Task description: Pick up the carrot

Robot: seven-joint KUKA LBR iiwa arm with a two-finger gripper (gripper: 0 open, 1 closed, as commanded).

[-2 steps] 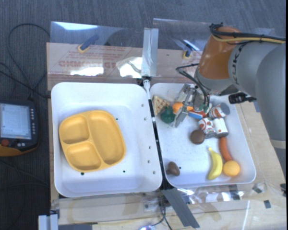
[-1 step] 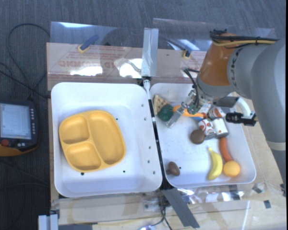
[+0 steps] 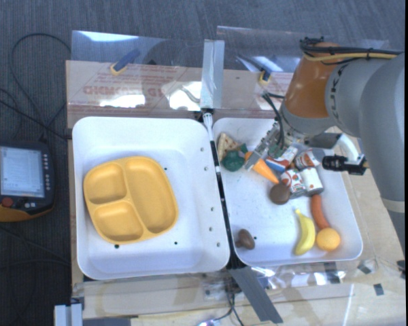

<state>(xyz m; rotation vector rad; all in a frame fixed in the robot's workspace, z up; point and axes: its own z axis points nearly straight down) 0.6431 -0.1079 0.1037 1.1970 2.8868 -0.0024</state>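
The carrot [image 3: 264, 170], orange with a green leafy top pointing left, lies in the upper middle of the right bin [image 3: 340, 250]. My gripper [image 3: 261, 153] comes down from the grey and orange arm and sits right above the carrot's middle, touching or almost touching it. The wrist hides part of the carrot, so I cannot see whether anything is gripped.
Around the carrot lie a pizza slice [image 3: 226, 143], a red-and-white carton [image 3: 306, 180], a brown ball [image 3: 280, 194], a red sausage [image 3: 318, 211], a banana [image 3: 304, 233], an orange [image 3: 328, 240] and a brown lump [image 3: 245, 239]. A yellow divided plate [image 3: 129, 199] fills the left bin [image 3: 95, 134].
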